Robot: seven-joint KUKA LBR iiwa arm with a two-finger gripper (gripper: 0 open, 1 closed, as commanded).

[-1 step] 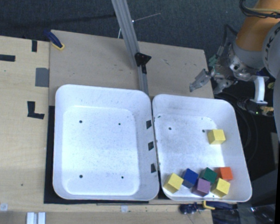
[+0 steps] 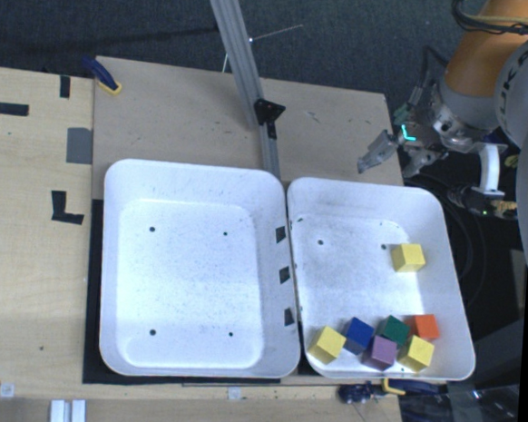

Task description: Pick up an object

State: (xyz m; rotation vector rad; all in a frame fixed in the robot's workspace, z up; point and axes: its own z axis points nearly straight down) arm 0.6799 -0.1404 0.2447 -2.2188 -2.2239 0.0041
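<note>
The right bin [image 2: 346, 212] holds several small blocks. A yellow block [image 2: 408, 257] lies alone near its right wall. Along the near edge sit another yellow block [image 2: 328, 343], a blue one [image 2: 359, 334], a purple one [image 2: 382, 351], a green one [image 2: 394, 330], an orange one [image 2: 426, 327] and a third yellow one [image 2: 419, 352]. My gripper [image 2: 394, 157] hangs above the bench just beyond the right bin's far rim, well away from the blocks. Its fingers [image 2: 374, 159] stand apart with nothing between them.
The left bin [image 2: 187, 263] lies beside the right one. A slanted metal rail [image 2: 244, 58] runs from the top down to where the bins meet. A blue and yellow clamp [image 2: 102, 74] sits at the bench's far left corner, another [image 2: 368, 391] by the near edge.
</note>
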